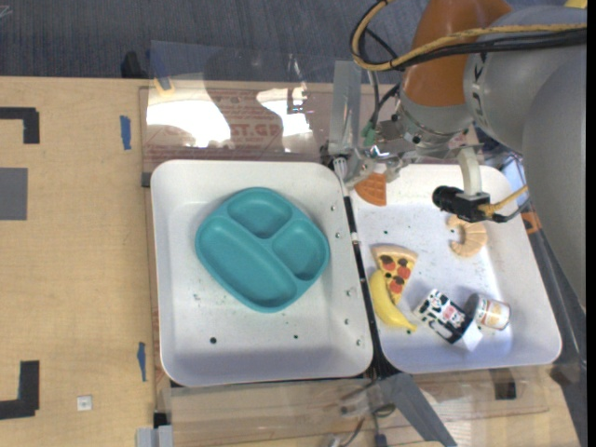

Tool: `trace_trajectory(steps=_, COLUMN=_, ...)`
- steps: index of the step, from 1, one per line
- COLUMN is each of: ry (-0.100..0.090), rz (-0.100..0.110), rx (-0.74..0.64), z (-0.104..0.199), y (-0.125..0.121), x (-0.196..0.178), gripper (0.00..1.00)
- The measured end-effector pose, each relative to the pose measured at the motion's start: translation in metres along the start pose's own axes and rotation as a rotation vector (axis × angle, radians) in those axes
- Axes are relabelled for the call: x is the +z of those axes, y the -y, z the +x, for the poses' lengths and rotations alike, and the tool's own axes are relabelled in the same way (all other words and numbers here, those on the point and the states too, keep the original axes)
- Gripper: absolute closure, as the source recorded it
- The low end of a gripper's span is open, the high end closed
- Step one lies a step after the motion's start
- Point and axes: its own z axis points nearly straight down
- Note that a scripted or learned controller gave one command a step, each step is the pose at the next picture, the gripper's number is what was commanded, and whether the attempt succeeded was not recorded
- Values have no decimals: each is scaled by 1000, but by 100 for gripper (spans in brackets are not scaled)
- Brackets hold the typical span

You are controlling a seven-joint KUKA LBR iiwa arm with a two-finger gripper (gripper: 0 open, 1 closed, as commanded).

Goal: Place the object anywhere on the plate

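- While the gripper (373, 163) hangs low over the far left corner of the right bin (424, 222), I judge the job to be in its pick-up step. Nothing has reached the plate yet.
- An orange wedge (372, 191) lies right under the gripper, touching it or very nearly so, hard against the wall shared by the two bins. I take this to be the object I am after.
- From this slanted angle I cannot tell how far the gripper is open or whether it has the wedge at all. The wrist hardware hides the contact, so I won't count it as grasped.
- The teal divided plate (264, 248) sits in the middle of the left bin (186, 329), with all three compartments bare and well apart from the wedge.
- Other things in the right bin are a toy pizza slice (395, 266), a banana (388, 304) just beside it, a small bottle (451, 315) on its side, and a tan ring-shaped piece (468, 238). None of them crowds the wedge.
- As I read it, the next move needs a confirmed grip and then a straight lift, high enough to clear the shared wall. A carry to the camera's left should end over any compartment before release.
- My main worry is how close the wedge sits to the corner, which could spoil the grasp or knock the wedge during the lift.
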Motion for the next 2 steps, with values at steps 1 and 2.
trace_trajectory(steps=1, ry=-4, rz=3, rx=170, z=87, y=34, x=0, gripper=100)
trace_trajectory(steps=2, ry=-2, rz=3, rx=175, z=84, y=34, x=1, gripper=0)
